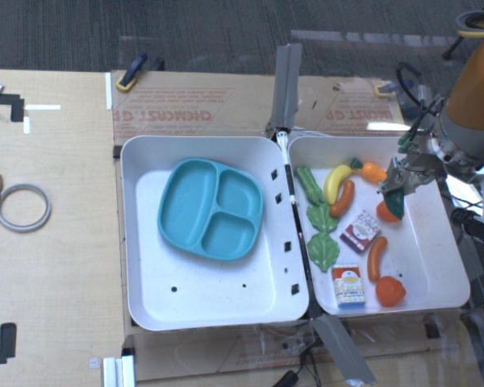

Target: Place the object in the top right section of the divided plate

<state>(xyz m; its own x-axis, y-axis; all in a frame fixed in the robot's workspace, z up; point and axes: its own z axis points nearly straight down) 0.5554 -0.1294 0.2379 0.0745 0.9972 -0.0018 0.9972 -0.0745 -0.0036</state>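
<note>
A blue divided plate (210, 209) lies in the left bin (145, 280), slightly turned, with one long section and two smaller ones. My gripper (395, 198) is down in the right bin (436, 248), near its back right part. It sits directly over a small orange-red toy (384, 211), which is partly hidden beneath it. Whether the gripper touches or holds that toy cannot be made out.
The right bin holds several toy foods: a banana (335, 182), a carrot (373, 171), green pods (310, 187), a leaf (323, 249), two sausages (343, 197) (376, 258), a red box (360, 232), a carton (348, 286), a tomato (390, 291). A tape roll (22, 207) lies on the bench.
</note>
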